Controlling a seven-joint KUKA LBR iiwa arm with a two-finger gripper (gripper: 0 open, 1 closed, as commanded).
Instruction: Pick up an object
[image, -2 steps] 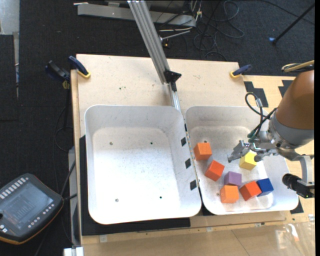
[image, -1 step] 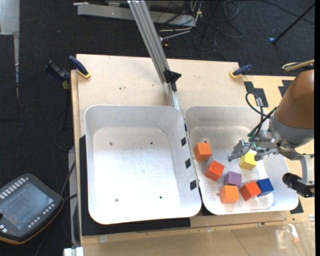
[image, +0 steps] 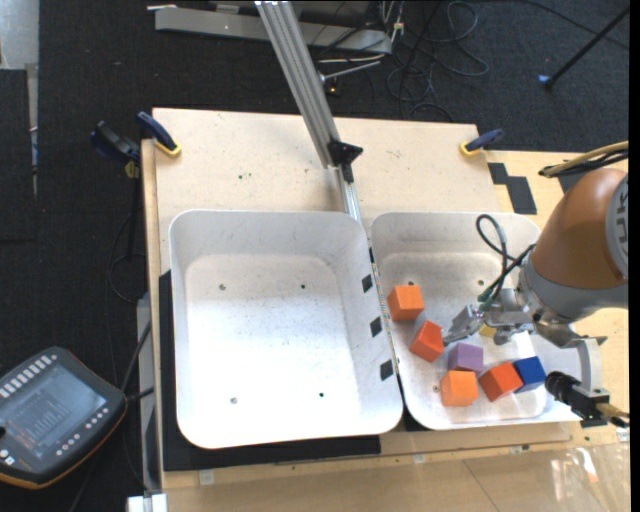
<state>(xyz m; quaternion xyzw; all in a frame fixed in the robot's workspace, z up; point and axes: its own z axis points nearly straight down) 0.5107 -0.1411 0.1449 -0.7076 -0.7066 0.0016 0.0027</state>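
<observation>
From my station I see the desk (image: 260, 160), a pale speckled board, sitting on a dark floor (image: 70, 150). Nearest me, off the left bin's (image: 190, 235) front-left corner, a teach pendant (image: 48, 412) with a grey screen lies on the floor. The left bin itself is white and shallow. Beside it, touching along its right edge, sits the right bin (image: 420, 235).

In the right bin, closest to me, an orange cube (image: 459, 387) lies next to a red-orange cube (image: 500, 380) and a blue cube (image: 529, 372). Just behind the orange one is a purple cube (image: 465, 356), then another red-orange cube (image: 427, 341), and farthest back a further orange cube (image: 406, 301) near the shared wall.

The jaws (image: 478, 322) hang just above the purple cube; I cannot tell whether they are spread or pressed together. Behind the left bin, a metal bar (image: 300, 80) slants away, two clamps (image: 160, 133) (image: 481, 141) grip the desk's far corners, and cables (image: 440, 50) trail over the floor.
</observation>
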